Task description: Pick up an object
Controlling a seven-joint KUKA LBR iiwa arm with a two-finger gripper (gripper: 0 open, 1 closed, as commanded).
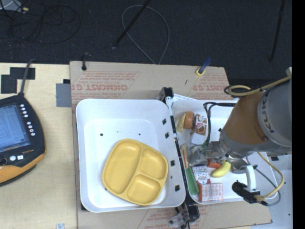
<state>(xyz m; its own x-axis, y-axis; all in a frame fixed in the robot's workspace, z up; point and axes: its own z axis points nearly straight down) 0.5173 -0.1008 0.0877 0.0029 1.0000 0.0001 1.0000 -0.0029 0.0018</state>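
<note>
The arm (267, 123) reaches in from the right over the right bin (215, 109), its orange band (243, 123) above the bin's middle. My gripper (202, 152) hangs low among the clutter in that bin. Close to it on the right lie a yellow banana (221, 170) and a small orange piece (214, 164). A red-and-white packet (210, 190) and a green stick-shaped item (190, 178) lie toward the bin's front. At the bin's back are a brown rounded item (188, 120) and a small printed carton (201, 125). I see nothing held.
The left bin (95, 118) holds a yellow divided plate (135, 171). A black divider (174, 142) runs between the bins. A teach pendant (16, 135) lies on the bench at far left. Cables (259, 192) trail at the right bin's front corner.
</note>
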